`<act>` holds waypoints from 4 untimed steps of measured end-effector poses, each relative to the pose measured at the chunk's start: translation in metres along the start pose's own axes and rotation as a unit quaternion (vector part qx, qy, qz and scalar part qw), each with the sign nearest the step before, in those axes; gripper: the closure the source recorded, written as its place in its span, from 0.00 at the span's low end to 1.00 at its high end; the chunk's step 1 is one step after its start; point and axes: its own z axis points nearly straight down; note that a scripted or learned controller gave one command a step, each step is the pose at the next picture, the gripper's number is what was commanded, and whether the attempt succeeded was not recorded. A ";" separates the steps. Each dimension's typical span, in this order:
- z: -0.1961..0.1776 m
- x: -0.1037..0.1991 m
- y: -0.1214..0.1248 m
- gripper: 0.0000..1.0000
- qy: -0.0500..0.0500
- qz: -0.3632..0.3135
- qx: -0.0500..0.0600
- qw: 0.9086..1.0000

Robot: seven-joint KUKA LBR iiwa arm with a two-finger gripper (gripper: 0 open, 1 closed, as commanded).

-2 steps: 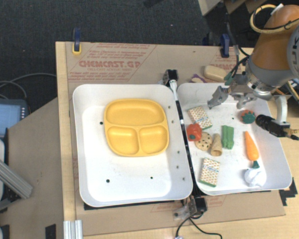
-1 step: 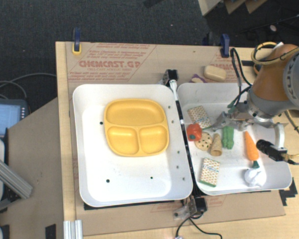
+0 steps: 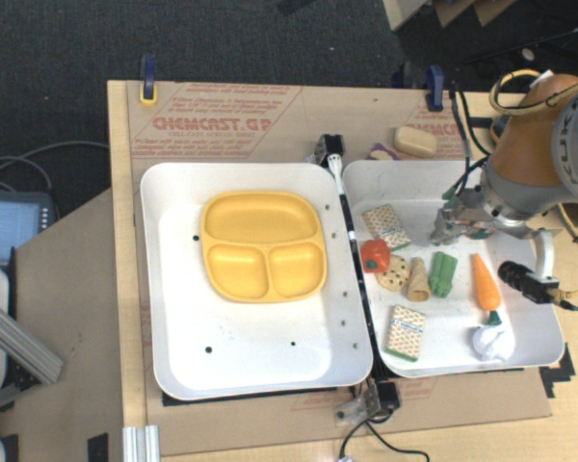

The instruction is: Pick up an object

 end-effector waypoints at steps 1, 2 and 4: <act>0.001 0.000 0.000 0.00 0.000 0.000 0.000 1.000; 0.014 -0.005 -0.049 0.00 0.002 0.000 0.004 1.000; -0.093 0.083 0.004 1.00 0.001 -0.006 -0.006 1.000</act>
